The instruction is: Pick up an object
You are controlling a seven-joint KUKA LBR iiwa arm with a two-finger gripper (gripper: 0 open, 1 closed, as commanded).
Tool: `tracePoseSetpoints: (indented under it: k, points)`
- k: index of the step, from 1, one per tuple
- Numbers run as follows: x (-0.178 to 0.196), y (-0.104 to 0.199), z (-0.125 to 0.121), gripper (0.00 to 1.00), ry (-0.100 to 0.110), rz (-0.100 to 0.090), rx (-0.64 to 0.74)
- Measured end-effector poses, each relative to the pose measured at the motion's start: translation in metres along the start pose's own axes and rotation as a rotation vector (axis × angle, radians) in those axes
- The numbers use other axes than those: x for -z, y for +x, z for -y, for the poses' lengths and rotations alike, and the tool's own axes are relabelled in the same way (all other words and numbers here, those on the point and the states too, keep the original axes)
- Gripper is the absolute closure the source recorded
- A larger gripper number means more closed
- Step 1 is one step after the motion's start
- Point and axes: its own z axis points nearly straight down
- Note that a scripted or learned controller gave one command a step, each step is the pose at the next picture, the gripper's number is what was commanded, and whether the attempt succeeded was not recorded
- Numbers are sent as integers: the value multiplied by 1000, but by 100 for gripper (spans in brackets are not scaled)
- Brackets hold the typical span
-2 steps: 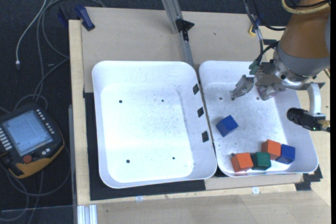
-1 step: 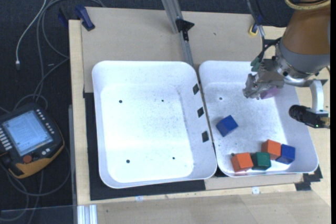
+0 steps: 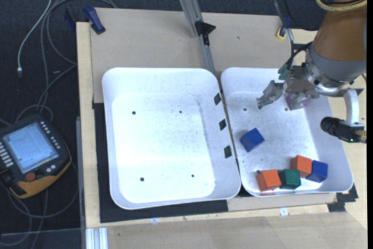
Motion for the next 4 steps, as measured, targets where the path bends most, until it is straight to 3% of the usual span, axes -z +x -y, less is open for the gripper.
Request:
tracePoseSetpoints:
  k: [1, 2, 3, 4]
  points:
    - [11, 1, -1, 100, -4, 0, 2]
    - [11, 1, -1, 0, -2, 0, 1]
    - [-156, -5, 30, 0, 14, -1, -3]
    - [-141, -5, 27, 100, 2, 0, -1]
